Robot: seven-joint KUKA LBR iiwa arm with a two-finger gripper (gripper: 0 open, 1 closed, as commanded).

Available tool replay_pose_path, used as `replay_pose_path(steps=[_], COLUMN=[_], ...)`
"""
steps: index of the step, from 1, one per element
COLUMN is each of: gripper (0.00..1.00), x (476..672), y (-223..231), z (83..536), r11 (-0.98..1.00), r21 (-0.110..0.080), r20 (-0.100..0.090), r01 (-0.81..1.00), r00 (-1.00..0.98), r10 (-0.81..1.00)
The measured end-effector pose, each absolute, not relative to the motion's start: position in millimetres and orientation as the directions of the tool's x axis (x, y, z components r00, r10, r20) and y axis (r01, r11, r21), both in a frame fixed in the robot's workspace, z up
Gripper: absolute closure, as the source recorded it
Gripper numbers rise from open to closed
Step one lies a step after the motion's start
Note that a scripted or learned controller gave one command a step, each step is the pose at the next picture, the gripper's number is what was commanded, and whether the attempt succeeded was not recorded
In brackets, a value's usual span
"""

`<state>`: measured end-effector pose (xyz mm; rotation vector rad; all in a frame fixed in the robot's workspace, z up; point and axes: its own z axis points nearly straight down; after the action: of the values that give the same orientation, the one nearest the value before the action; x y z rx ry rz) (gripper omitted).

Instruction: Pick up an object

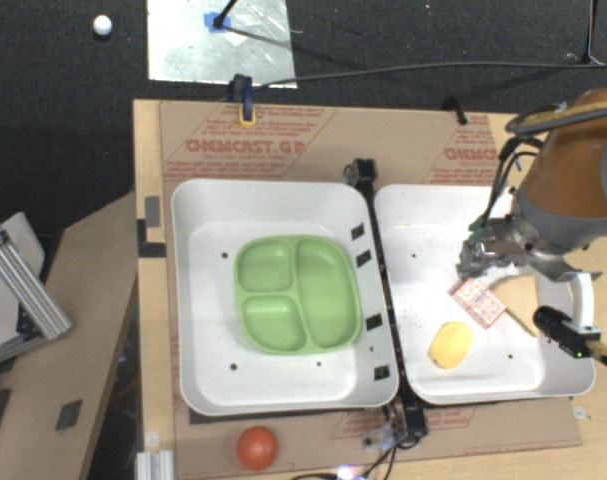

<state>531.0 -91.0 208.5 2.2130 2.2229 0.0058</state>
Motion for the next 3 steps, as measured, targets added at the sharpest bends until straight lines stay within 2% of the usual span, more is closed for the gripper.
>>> replay_pose_path(steps=[2,3], gripper=[1.00,1.00], x=[549.2,568.8], y=[9.9,58.7], z=[219.3,211.5], r11=[0.010,0.010], r21=[0.003,0.002], r20=[0.002,0.002], r01=[1.000,1.000], r00=[-0.010,-0.010], r10=[1.000,1.000])
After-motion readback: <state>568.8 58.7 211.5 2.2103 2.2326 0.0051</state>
